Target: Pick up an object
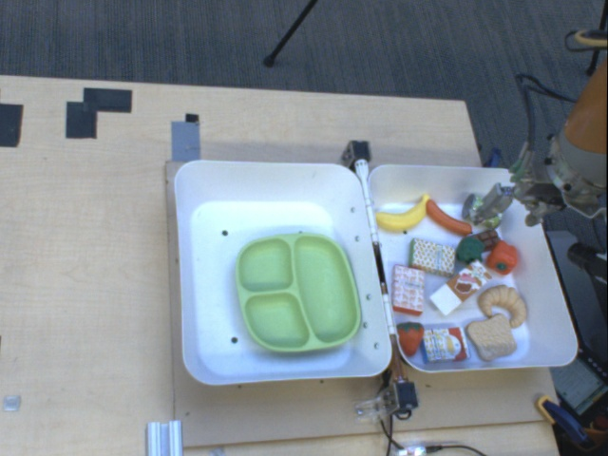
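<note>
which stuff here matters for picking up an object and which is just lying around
In play: the gripper over the right bin, and the toy food it could pick: banana, sausage, green vegetable, tomato, croissant, bread slice, strawberry.

Lying about: green divided plate in the left bin, black tape patches on the bench.

Two white bins on a pale wood table. Left bin: light green divided plate. Right bin: yellow banana, orange-red sausage, tan croissant, speckled box.
</note>
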Available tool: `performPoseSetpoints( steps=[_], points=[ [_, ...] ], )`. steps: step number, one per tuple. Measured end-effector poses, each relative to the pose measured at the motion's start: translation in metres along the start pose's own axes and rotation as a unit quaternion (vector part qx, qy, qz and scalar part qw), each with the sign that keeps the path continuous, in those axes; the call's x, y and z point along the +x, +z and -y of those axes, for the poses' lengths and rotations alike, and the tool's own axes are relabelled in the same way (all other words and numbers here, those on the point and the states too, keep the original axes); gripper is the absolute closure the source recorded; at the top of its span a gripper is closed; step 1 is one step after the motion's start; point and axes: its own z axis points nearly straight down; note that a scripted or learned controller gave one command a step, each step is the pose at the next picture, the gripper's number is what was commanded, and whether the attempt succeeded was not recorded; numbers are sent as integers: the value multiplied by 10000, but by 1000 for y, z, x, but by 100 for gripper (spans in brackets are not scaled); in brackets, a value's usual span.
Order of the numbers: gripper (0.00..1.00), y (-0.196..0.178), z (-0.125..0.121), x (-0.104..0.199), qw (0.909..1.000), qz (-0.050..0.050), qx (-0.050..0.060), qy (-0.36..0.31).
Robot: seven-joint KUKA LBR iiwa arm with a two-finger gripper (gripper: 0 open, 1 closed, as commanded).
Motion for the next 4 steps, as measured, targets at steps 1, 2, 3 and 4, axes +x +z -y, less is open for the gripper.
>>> performPoseSetpoints(
  steps=[1,2,3,4],
  points=[
    [0,110,46,-29,10000,17,-85,7],
    [100,97,43,-29,9999,18,-128,-4],
    [100,107,31,13,9999,33,-143,0],
    [100,131,-42,60,10000,4,-63,-4]
  ],
)
